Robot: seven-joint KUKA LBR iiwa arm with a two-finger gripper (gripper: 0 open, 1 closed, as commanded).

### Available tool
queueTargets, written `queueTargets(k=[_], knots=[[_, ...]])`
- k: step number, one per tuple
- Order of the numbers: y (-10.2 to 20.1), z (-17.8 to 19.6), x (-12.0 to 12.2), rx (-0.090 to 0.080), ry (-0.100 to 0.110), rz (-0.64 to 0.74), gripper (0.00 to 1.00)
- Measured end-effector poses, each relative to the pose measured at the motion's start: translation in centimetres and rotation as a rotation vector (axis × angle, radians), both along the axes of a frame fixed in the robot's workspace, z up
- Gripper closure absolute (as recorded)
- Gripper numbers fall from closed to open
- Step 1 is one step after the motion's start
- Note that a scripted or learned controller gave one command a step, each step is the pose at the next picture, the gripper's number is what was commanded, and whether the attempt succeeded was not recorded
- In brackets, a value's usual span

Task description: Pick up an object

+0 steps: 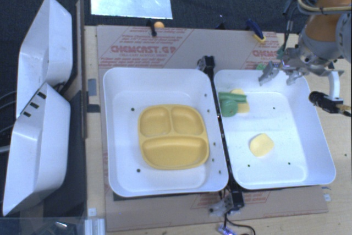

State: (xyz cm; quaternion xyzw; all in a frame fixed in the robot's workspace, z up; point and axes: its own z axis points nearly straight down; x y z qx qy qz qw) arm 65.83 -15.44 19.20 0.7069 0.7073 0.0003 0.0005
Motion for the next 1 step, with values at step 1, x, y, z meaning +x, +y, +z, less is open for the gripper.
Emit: queueTargets(k=[1], knots=[[-2.07,7.32,-3.05,-0.002,-0.006,-0.038,0.00]])
